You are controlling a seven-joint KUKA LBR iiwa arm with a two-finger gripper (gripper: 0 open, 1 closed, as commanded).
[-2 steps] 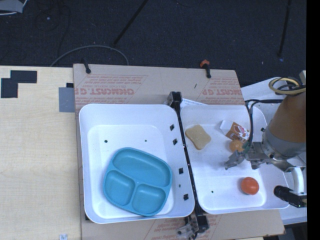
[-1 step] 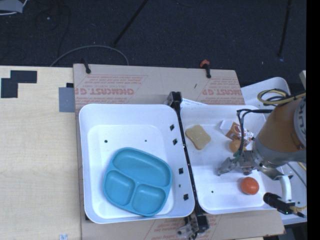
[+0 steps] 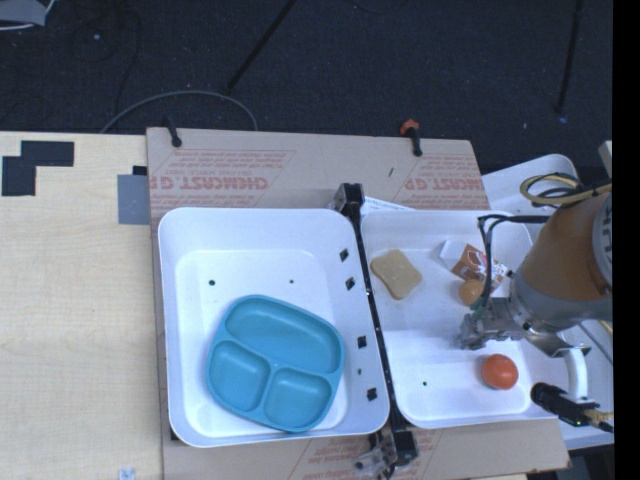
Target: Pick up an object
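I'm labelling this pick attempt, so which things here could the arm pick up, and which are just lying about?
Could be picked, all in the right white bin:
- tan bread-shaped block
- round orange-red ball
- small brown and white packet
- small yellowish lump
The hand is low over this bin.

Lying about:
- blue three-compartment plastic tray in the left white bin
- printed cardboard sheet

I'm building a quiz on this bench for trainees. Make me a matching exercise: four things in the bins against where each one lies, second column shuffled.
Things:
1. blue divided plate
2. tan sponge
3. red ball
4. gripper

Places:
A. right bin, near the front edge, beside the arm
B. left bin
C. right bin, close to the divider at the back
D. low over the right bin's floor, just behind the red ball

Pairs: 1-B, 2-C, 3-A, 4-D
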